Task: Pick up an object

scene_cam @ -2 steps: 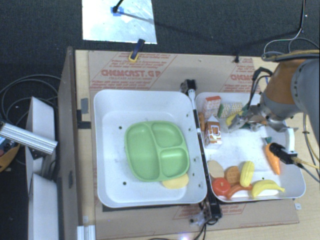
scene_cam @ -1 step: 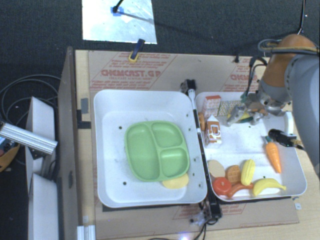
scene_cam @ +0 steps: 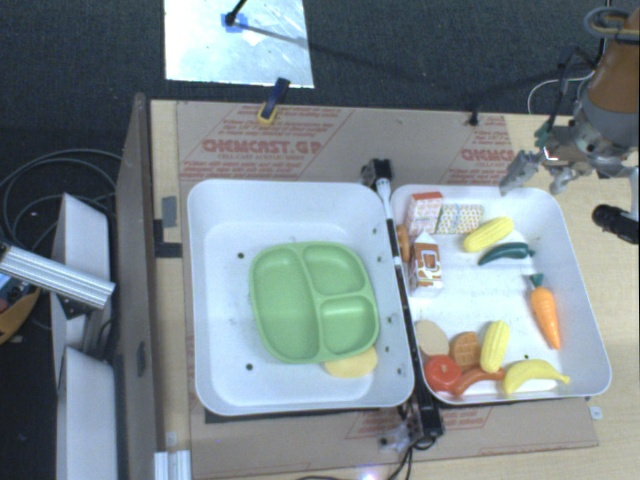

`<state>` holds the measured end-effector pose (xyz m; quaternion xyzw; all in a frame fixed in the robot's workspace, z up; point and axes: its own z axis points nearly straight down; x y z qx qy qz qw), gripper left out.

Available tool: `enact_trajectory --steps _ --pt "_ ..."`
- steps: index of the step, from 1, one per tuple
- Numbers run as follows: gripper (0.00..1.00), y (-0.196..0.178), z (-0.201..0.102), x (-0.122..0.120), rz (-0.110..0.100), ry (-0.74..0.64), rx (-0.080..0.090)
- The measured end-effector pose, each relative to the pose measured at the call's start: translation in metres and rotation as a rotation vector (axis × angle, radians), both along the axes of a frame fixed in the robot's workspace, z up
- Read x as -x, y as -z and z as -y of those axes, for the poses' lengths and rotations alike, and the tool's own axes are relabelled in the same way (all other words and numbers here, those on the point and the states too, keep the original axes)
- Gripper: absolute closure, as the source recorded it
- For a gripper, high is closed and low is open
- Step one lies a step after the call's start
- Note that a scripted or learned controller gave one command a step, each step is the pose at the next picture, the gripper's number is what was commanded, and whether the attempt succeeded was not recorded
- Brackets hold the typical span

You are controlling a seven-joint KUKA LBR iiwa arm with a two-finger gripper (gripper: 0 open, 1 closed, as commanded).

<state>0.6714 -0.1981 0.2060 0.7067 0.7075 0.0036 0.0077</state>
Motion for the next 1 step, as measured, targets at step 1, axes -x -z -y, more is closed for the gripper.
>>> enact_trajectory --steps 1 --pt "0.0 0.1259 0.0061 0.0099 -0.028 -0.002 -0.008"
